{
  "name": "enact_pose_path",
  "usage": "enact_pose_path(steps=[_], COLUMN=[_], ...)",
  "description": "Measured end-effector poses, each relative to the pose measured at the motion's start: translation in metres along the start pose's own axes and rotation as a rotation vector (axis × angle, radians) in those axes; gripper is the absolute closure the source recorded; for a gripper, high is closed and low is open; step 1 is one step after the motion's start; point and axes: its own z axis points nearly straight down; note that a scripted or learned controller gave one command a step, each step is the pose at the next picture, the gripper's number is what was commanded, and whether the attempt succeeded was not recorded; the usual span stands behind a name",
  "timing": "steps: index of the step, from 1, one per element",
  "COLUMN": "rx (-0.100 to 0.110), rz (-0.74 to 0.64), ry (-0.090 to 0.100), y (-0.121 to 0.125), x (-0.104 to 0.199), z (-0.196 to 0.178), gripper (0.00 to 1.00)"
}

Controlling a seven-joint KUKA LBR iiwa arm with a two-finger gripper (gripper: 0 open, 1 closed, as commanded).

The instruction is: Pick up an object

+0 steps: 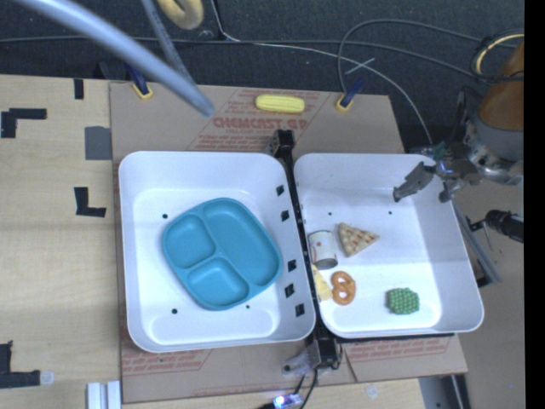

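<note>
We see the gripper point(431, 184) over the upper right corner of the right bin point(375, 167); its jaws stand spread apart, nothing between them. Lower in that bin lie a pizza slice point(356, 239), a pretzel point(343, 287), a green knobbly piece point(403, 301) and a small can point(322, 247) by the left wall; all well apart from the jaws. The left bin point(140, 228) holds a blue divided plate point(220, 252); a yellow corn cob point(280, 104) lies on the counter behind.

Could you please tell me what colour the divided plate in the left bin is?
The divided plate is light blue, seen clearly in the camera view.
</note>
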Motion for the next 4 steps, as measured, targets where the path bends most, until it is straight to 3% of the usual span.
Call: enact_pose_path(steps=[1, 3, 4], rx=[-0.013, -0.01, -0.015], rz=[-0.004, -0.005, -0.005], ry=[-0.003, -0.003, -0.006], y=[0.003, -0.003, -0.002], x=[0.001, 0.009, 0.009], z=[-0.009, 0.114, 0.121], gripper=[0.0, 0.0, 0.0])
